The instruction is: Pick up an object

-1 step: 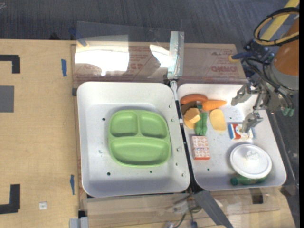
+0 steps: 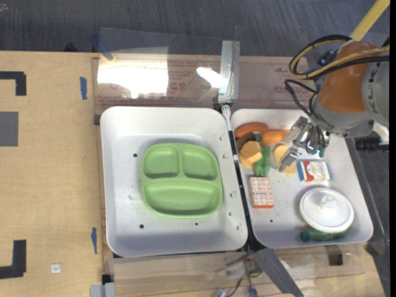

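Claw point(image 2: 296, 148) low in right bin point(image 2: 362, 228), at its upper middle, fingers slightly parted, tips touching small yellow piece point(image 2: 283, 154); grip on it unclear, cannot tell. Beside it: orange food item point(image 2: 250, 130), yellow block point(image 2: 250, 153), green piece point(image 2: 262, 165). Red-white packet point(image 2: 261, 191) below. Blue-white carton point(image 2: 314, 170) right of claw. White bowl point(image 2: 326, 208) near front. Left bin point(image 2: 117, 135) holds green 3-section plate point(image 2: 182, 179).

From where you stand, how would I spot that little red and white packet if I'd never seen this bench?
Look in the right-hand white bin, the one crowded with small items. Along its left wall, below the pile of orange and yellow toy food, lies the red and white packet. It is the one flat rectangular item with red print; the carton nearby is blue-marked.
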